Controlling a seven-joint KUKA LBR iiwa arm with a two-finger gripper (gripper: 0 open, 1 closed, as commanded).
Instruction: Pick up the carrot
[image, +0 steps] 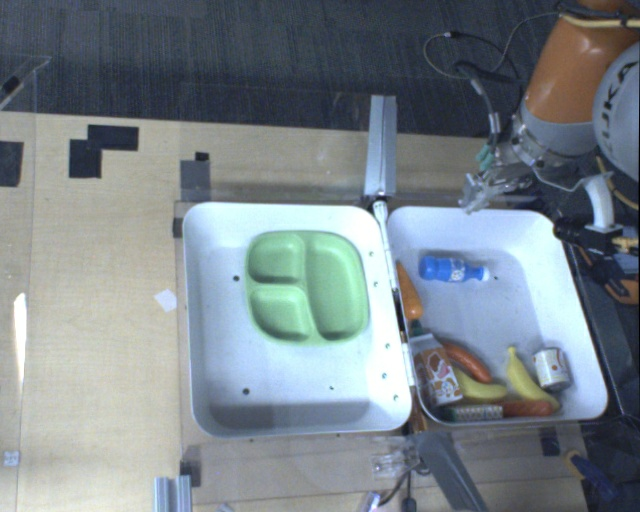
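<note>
Carrot (408, 292) lies along the left wall of the right bin (572, 290), untouched. On the desk (100, 330) sit two white bins side by side; the left bin (215, 300) carries one green divided plate (305, 285). The grey arm (575, 75) with its orange band hangs over the right bin's far rim, its claw (485, 185) clear of everything; I cannot tell how wide it stands. Beside the carrot lie one blue bottle (453, 269), two bananas (525, 377), one small can (550, 368) and one printed packet (437, 374).

Grey arm (610, 100), orange band, black cables, metallic hand (487, 186).
</note>
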